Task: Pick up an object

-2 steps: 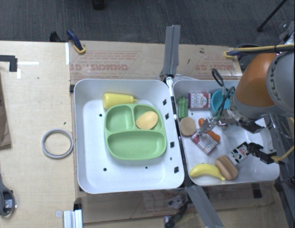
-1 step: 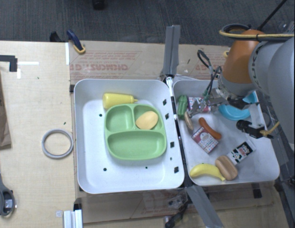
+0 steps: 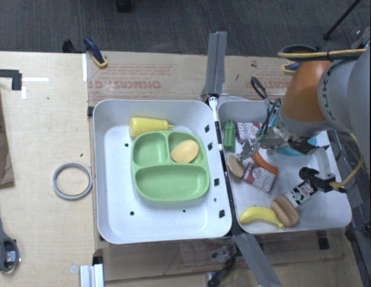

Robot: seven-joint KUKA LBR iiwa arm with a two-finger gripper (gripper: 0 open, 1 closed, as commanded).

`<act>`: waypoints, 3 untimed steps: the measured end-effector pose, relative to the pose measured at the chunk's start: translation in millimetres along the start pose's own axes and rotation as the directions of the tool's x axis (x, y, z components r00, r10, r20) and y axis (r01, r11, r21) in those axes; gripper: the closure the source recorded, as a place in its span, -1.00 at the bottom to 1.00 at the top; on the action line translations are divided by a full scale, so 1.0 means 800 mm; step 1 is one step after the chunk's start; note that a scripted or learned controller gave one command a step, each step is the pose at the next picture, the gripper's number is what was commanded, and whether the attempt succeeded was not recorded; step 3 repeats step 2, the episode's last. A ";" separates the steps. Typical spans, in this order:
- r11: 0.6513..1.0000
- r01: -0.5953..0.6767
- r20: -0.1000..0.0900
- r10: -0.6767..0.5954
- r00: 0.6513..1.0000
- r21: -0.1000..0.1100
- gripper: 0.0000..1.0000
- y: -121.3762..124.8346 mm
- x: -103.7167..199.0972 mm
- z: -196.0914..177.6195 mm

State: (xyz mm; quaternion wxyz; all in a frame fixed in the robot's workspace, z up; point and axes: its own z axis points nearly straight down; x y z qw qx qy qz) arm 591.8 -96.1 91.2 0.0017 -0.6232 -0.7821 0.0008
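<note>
End effector [image 3: 250,150] low in right bin [image 3: 338,217], over carton [image 3: 259,176] and carrot [image 3: 264,162]; its grip can't be made out. Arm [image 3: 329,94] hides bin's far corner. Banana [image 3: 261,215], hot dog [image 3: 285,211] near front. Left bin: green tray [image 3: 167,178], lemon [image 3: 185,151].

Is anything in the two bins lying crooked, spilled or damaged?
Nothing looks spilled or broken. The right bin is just a loose jumble: a banana, a hot dog and a small carton lie at odd angles. In the left bin, the green tray sits slightly turned.
</note>
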 end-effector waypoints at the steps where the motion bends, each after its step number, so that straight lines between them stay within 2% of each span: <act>1: 1.000 -0.001 0.003 0.001 1.000 -0.002 1.00 0.000 -0.002 -0.012; 2: 0.975 -0.223 0.003 0.223 0.975 -0.003 1.00 0.098 0.097 -0.125; 3: 0.975 -0.223 0.003 0.223 0.975 -0.003 1.00 0.098 0.097 -0.125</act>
